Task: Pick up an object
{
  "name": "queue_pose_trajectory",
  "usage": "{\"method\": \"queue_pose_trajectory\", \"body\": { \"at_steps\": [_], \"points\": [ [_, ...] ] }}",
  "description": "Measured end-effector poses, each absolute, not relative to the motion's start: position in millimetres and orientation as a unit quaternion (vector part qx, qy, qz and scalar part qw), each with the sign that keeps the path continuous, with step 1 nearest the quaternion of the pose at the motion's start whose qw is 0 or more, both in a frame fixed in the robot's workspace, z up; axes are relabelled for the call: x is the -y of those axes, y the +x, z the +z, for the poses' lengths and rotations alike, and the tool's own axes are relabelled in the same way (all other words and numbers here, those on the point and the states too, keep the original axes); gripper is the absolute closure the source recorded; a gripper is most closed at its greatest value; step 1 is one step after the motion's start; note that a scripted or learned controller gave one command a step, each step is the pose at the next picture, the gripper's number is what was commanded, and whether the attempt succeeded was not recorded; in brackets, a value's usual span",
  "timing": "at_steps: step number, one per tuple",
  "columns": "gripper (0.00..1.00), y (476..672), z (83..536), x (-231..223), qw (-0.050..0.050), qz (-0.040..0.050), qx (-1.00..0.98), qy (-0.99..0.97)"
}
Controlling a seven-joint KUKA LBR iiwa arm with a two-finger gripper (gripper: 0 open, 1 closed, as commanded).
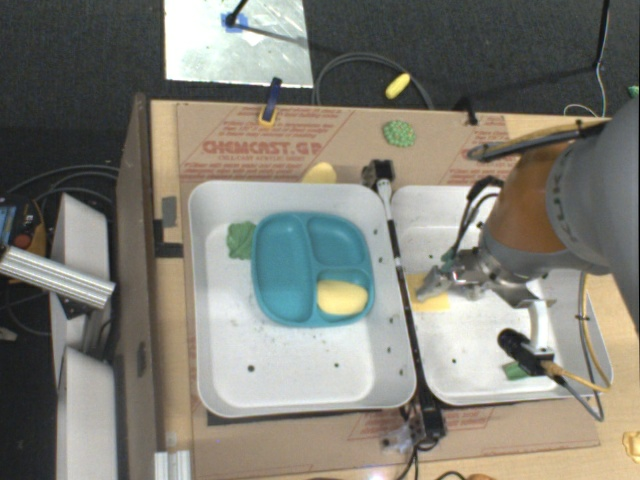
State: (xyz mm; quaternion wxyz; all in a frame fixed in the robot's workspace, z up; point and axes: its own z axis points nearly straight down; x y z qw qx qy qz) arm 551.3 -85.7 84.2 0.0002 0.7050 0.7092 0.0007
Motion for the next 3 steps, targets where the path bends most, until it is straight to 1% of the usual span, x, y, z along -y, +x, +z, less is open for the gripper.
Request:
{"method": "queue_pose_trajectory", "body": {
  "at_steps": [1, 2, 3],
  "points": [
    [0.0, 503.6, 84, 93, -0.001, -0.001, -0.707, 0.707],
    [0.0, 565.0, 134, 170, 0.006, 0.0013, -0.707, 0.708],
    [0.0, 523.5, 120, 108, -0.003, -0.0001, -0.71, 0.705]
  ]
}}
